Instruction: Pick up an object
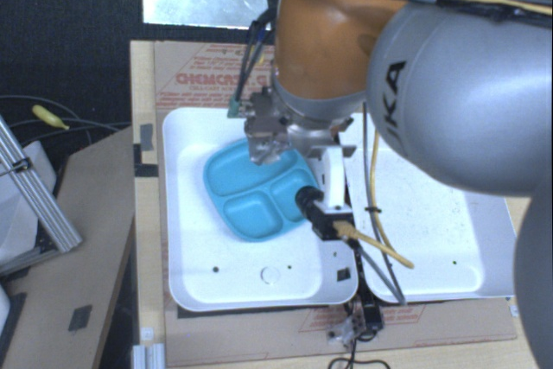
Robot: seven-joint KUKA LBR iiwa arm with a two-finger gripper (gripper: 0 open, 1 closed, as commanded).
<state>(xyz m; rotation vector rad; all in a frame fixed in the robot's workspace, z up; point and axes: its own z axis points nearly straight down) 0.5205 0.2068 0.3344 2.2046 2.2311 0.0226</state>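
Note:
A blue divided plate (251, 190) with three compartments lies in the left white bin (194, 272), tilted toward the bin's centre. My gripper (266, 147) comes down from the big grey and orange arm onto the plate's far edge. The wrist and its metal body cover the fingertips, so the contact with the plate is hidden.
The right white bin (432, 268) lies beside the left one, partly under the arm. A black connector with yellow cable (321, 220) hangs over the divider between the bins. Cardboard (203, 78) lies behind the bins; aluminium rails (34, 194) stand at the far left.

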